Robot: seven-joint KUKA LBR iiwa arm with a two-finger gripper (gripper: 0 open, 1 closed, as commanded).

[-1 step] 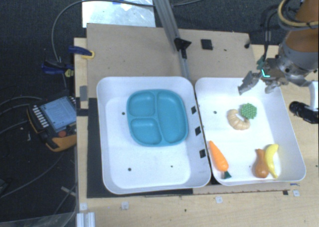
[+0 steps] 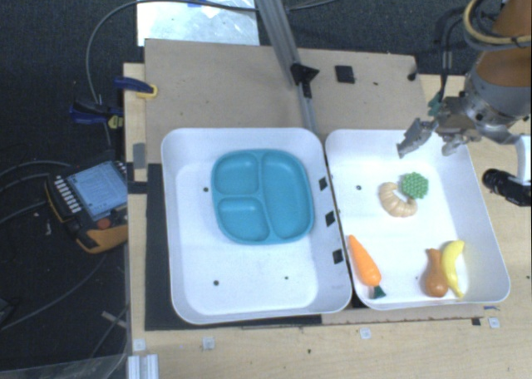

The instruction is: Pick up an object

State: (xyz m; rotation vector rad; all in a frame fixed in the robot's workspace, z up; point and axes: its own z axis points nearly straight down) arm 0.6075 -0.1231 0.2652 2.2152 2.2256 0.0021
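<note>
The right bin (image 2: 474, 203) holds a green broccoli piece (image 2: 414, 184) touching a tan croissant (image 2: 396, 201). An orange carrot (image 2: 363, 263) lies near that bin's front left. At the front right sit a yellow banana (image 2: 453, 267) and a brown-orange pear-shaped piece (image 2: 435, 274) side by side. My gripper (image 2: 431, 141) hangs over the back of the right bin, above and behind the broccoli. Its two fingers stand apart with nothing between them.
A blue divided plate (image 2: 262, 195) lies in the left bin (image 2: 191, 278). A grey pole (image 2: 278, 16) slants down to the bins' back edge. Cables, clamps and a handheld device (image 2: 90, 199) lie off the bench to the left.
</note>
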